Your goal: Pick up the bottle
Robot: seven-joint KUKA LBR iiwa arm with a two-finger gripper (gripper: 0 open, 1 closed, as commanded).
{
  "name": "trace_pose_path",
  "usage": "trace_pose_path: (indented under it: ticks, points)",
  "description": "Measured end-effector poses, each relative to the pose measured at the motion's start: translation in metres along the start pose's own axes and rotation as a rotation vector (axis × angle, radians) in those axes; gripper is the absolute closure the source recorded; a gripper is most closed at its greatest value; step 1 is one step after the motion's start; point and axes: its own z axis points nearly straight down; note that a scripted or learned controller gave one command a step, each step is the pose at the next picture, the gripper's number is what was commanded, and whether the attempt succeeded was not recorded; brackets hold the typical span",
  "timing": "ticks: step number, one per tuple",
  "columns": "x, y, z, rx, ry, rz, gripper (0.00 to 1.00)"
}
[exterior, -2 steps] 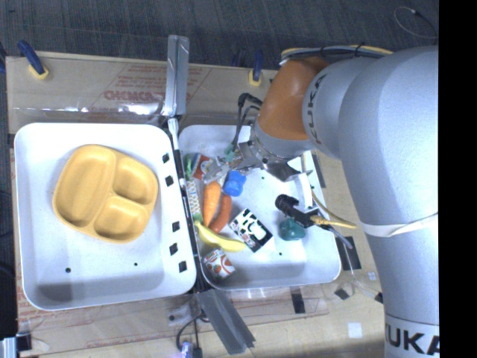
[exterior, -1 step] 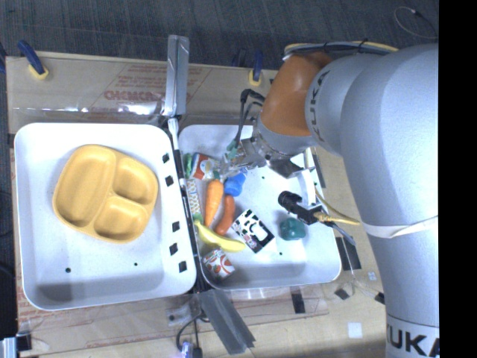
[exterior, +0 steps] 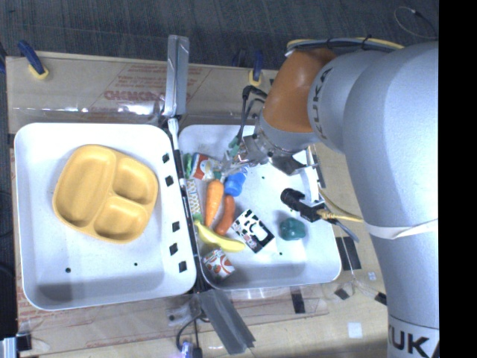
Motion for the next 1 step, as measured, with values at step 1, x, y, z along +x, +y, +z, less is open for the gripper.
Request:
trace_pose_path:
  ticks: [1]
  points:
    - [-0.0328, -0.0867, 0.0434, 0.027, 0.011, 0.004, 1.0]
